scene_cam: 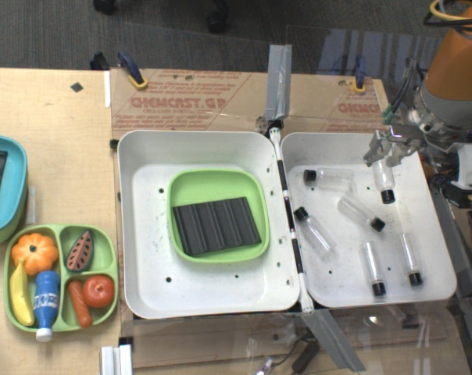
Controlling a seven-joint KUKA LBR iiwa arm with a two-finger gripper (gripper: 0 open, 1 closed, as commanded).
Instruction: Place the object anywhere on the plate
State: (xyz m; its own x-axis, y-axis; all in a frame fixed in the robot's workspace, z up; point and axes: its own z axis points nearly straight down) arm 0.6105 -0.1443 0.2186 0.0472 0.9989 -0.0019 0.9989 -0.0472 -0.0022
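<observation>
I am holding the gripper (387,156) over the right bin (443,283), finger state unreadable, directly above a clear tube (385,184) whose long axis runs up-down; green plate (255,184) lies leftward.

Even, bright overhead light, sharp focus
Both white bins (134,209) glared mildly; soft shadows fell beneath the green plate (218,184); the far floor stayed dim

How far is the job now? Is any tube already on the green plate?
Not yet. The green plate in the left bin carries just a dark ribbed mat. The clear tubes all lie in the right bin; the tool hangs over one. Picking and placing remain.
</observation>
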